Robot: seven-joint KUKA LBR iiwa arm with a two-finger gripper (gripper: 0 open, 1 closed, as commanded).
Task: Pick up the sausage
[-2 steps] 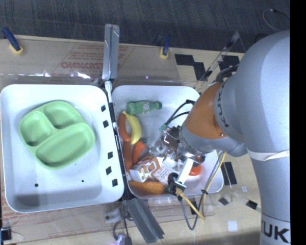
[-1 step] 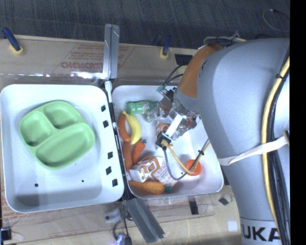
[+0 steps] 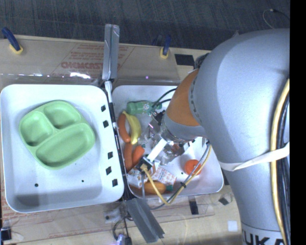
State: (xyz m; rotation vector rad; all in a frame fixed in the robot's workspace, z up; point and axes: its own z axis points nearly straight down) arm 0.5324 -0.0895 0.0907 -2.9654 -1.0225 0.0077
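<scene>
The sausage [image 3: 123, 127], a reddish-orange link, lies along the left wall of the right bin [image 3: 214, 185], pressed against a yellow banana [image 3: 133, 127]. My gripper [image 3: 154, 130] hangs low over the middle of that bin, just right of the banana and a short way from the sausage. The grey wrist with its orange band covers the gripper from above. I see nothing held in it.
The right bin also holds a green object [image 3: 138, 107] at the back, orange carrot-like pieces [image 3: 134, 156], a printed packet [image 3: 164, 175], a brown roll-shaped item [image 3: 154, 188] and a round orange fruit [image 3: 193, 166]. A green divided plate [image 3: 57, 132] sits in the left bin [image 3: 20, 198].
</scene>
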